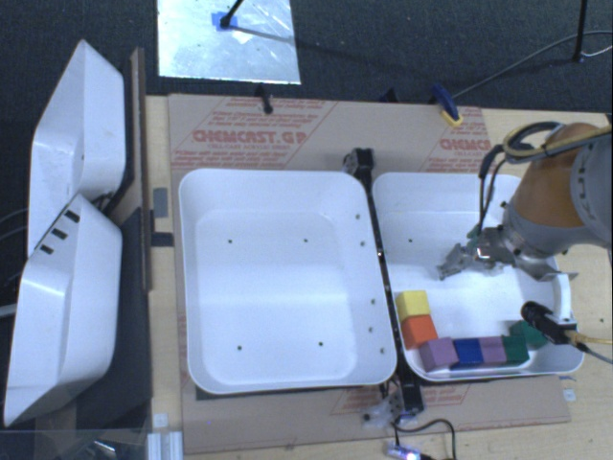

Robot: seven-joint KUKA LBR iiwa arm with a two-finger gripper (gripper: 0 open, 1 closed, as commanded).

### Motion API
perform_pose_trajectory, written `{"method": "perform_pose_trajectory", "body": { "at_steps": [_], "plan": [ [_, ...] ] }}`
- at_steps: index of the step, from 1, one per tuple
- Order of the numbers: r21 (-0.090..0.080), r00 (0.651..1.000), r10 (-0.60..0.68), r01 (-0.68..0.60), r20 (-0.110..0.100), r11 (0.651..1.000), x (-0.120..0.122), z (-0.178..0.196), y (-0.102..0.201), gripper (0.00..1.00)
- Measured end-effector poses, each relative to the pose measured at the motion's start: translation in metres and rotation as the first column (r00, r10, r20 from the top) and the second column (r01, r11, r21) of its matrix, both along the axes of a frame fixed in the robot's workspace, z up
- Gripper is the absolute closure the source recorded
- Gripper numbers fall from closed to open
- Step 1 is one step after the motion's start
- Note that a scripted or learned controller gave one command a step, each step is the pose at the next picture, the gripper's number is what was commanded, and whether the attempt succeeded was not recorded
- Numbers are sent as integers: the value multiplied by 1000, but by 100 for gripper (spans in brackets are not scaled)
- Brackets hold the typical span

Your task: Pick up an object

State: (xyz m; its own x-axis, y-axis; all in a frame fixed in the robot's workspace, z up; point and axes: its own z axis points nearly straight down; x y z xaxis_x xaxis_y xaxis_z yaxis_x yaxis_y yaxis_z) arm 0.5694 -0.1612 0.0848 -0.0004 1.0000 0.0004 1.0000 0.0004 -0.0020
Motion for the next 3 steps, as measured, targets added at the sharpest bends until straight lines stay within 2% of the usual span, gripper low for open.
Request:
{"method": "perform_pose_trajectory", "body": {
  "at_steps": [1, 3],
  "plan": [
    [-1, 1000, -1, 1, 4, 1000, 1, 13, 0, 100],
    [-1, 1000, 1, -1, 6, 1000, 7, 100, 5, 100]
  ]
}}
